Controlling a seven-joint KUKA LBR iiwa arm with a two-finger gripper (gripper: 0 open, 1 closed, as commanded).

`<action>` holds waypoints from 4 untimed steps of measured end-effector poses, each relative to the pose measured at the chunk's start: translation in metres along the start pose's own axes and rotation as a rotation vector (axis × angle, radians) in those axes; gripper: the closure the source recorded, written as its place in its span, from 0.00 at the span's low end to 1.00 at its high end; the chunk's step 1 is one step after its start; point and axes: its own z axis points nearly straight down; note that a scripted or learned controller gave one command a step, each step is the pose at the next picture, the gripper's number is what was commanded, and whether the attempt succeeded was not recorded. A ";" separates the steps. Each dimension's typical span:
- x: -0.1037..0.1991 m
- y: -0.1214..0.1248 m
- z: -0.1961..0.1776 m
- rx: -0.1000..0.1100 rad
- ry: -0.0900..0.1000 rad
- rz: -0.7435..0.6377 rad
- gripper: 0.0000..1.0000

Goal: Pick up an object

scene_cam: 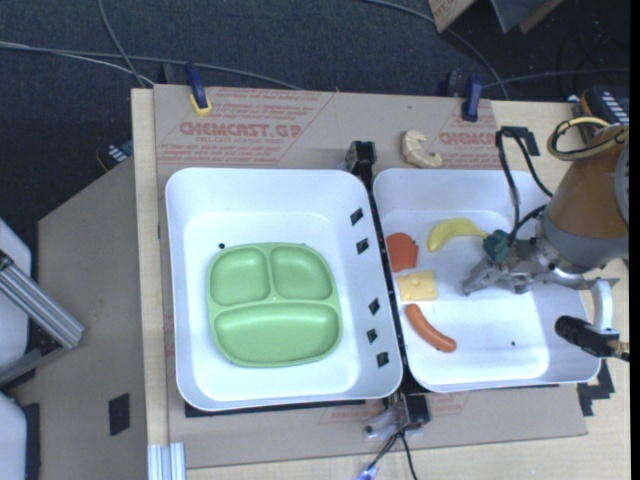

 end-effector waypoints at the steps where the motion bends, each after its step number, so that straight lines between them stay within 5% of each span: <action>1: -0.001 0.002 -0.014 -0.007 -0.002 0.001 1.00; 4: -0.002 -0.003 -0.196 -0.015 -0.006 -0.002 1.00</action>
